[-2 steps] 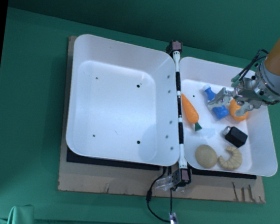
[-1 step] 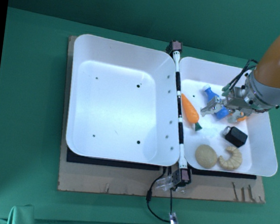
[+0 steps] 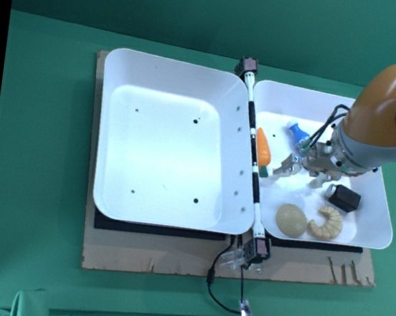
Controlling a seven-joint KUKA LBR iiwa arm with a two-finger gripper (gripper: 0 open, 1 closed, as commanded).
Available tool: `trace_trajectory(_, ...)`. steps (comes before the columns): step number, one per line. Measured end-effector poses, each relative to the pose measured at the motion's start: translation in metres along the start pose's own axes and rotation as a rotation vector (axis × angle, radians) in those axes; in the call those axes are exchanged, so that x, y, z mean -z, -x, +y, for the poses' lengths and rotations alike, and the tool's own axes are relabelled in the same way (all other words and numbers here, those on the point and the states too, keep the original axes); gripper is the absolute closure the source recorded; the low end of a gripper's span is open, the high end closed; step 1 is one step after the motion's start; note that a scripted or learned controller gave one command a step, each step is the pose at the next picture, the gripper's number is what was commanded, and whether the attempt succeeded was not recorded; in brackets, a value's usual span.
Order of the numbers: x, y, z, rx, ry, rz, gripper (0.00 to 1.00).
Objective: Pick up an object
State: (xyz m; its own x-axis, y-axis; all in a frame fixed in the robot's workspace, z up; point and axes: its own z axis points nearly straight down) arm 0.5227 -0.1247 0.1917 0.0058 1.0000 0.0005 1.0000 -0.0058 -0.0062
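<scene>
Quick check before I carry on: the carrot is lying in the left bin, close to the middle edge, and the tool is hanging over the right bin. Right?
Not quite. The camera view shows the carrot lying in the right bin, not the left, close to the middle edge. The rest stands: the tool is hanging over the right bin.

End effector [image 3: 299,174], fingers [image 3: 283,169] apparently spread, hangs above right bin [image 3: 372,238].

2 white bins [image 3: 163,149] sit side by side on a cardboard sheet [image 3: 156,256] over green cloth [image 3: 37,169].
</scene>
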Motion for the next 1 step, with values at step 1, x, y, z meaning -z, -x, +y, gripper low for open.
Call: trace_trajectory(1, -0.0070, 0.0015, 0.0029, 0.002, 0.014, -0.001, 0.00)
